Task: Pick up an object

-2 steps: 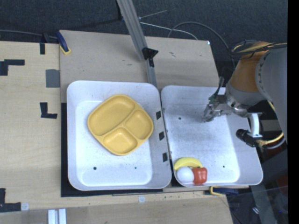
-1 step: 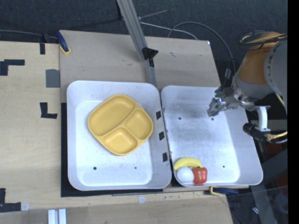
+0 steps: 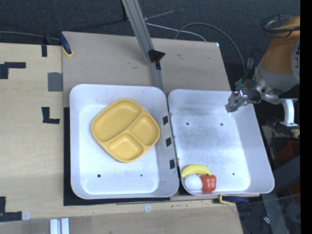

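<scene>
Camera view, banana curved crosswise, ends down

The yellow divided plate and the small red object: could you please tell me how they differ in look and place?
The yellow divided plate is large, flat and three-sectioned; the small red object is compact and far smaller. The plate lies alone mid-left bin; the red object sits at the right bin's near edge beside a white ball. Both rest untouched.

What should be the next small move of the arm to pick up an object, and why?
Probably travel the end effector toward the near left corner of the right bin. It hangs over that bin's far right edge, while the yellow piece, the white ball and the red piece sit clustered in that corner, well apart from it.
</scene>
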You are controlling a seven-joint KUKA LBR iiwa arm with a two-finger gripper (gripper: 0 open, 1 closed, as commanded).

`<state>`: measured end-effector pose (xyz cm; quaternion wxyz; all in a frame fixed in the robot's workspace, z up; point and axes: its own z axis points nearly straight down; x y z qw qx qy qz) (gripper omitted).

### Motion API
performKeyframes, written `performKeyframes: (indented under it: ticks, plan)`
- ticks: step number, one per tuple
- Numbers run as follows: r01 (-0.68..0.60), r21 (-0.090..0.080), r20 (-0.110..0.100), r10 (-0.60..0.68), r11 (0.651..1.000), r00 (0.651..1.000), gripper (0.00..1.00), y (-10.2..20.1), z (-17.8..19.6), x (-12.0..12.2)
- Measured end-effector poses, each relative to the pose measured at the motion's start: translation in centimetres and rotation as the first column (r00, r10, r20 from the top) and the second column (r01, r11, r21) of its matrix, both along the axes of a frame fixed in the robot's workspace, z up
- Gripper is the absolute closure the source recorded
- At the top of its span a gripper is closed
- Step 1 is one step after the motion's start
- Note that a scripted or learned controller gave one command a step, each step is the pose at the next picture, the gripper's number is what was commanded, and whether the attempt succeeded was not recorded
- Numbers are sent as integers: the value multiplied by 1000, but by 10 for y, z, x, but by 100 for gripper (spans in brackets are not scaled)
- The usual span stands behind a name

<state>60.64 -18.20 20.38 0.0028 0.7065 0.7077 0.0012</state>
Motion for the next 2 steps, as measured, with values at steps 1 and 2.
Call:
performKeyframes:
  ticks: [1, 2]
  plan:
    - [0, 1, -1, 0, 1000, 1000, 100, 0, 44, 1]
    - [-6, 4, -6, 6, 1000, 1000, 100, 64, 45, -2]
